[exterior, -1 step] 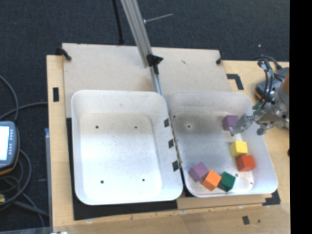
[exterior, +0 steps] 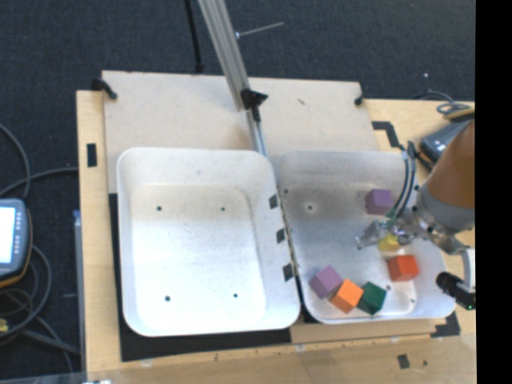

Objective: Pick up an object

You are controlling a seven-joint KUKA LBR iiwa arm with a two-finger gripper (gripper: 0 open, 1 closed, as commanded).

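Right bin [exterior: 320, 174], near to far: green block [exterior: 373, 297], orange block [exterior: 348, 294] and purple block [exterior: 326, 280] cluster at 6 o'clock, touching. Red-orange block [exterior: 402, 267] at 4. Gripper [exterior: 390, 236] at 3, over a yellow block [exterior: 390, 245]; can't tell its opening or whether it grips. Second purple block [exterior: 379, 201] at 2, just beyond. Left bin [exterior: 128, 182] sits alongside.
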